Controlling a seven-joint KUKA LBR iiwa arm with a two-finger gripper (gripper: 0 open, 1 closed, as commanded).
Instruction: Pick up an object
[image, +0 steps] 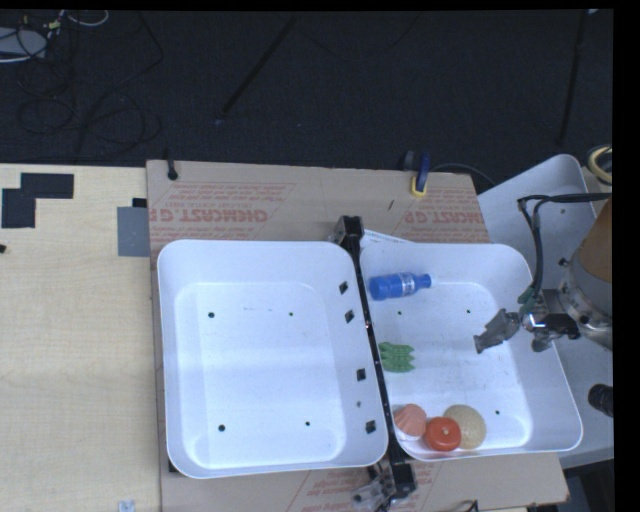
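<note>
Hovering at the three o'clock edge of the right shallow white bin (505, 262): grey two-finger end effector (497, 332), fingers apart, holding nothing. In that bin: blue plastic bottle (399, 286) at eleven o'clock, small green object (396, 357) at nine. Clustered near six o'clock: pink round piece (409, 420), red round piece (443, 433), tan round piece (466, 424).

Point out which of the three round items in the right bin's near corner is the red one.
The red round item sits in the middle of the cluster, between the pinkish one on its left and the pale tan one on its right.
</note>
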